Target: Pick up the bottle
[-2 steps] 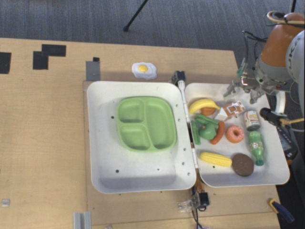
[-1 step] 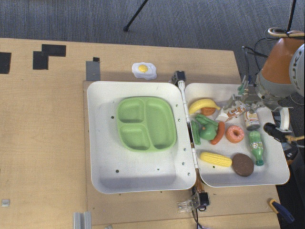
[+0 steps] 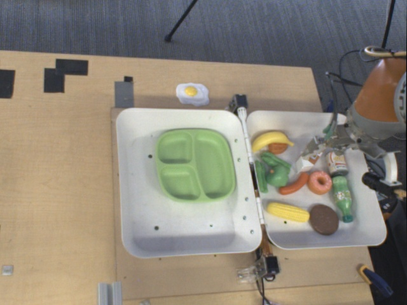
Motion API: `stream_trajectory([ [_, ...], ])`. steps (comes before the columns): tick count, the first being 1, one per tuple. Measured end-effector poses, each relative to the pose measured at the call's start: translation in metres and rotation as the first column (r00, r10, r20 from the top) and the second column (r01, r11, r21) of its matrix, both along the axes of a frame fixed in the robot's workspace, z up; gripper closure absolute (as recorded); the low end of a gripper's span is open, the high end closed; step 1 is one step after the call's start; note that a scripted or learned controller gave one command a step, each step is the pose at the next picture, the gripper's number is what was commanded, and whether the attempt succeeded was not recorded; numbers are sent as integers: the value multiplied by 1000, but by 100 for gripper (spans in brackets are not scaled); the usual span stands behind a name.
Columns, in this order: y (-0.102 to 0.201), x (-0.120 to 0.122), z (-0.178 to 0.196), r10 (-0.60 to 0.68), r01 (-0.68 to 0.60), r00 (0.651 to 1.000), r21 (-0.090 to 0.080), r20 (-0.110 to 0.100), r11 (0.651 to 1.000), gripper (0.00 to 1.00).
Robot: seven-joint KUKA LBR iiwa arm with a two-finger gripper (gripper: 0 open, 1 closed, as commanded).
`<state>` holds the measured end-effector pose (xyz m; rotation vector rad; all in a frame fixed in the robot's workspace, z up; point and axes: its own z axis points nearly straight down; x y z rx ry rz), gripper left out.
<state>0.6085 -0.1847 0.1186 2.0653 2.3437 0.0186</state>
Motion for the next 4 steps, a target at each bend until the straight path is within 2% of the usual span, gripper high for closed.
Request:
stream_trajectory([
  [3,-10,-18,-3,101,-101,995,-8,5,995,0],
  [4,113,-44,67,112,-112,994,3,-16,994,0],
])
